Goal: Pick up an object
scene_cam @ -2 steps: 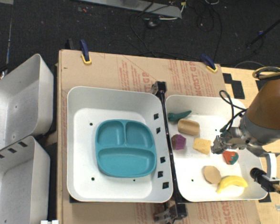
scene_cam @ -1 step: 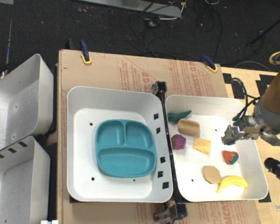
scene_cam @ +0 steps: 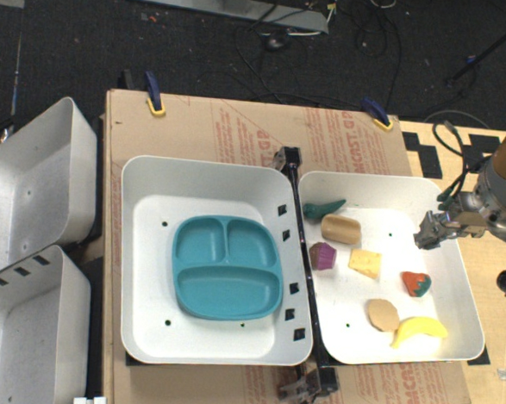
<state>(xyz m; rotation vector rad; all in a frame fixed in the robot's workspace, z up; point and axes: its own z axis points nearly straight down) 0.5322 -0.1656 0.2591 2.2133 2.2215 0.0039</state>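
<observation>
The strawberry (scene_cam: 415, 284) lies in the right bin (scene_cam: 468, 281) — just below my gripper (scene_cam: 427, 234), which hangs over the bin's right side. Cheese wedge (scene_cam: 365, 263) sits left of it — whether I'm spread or pressed together, I cannot tell.

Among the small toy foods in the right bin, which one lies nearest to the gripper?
The red piece with a green end. It lies just below the gripper, near the bin's right wall, while the yellow wedge and tan roll lie farther left.
</observation>
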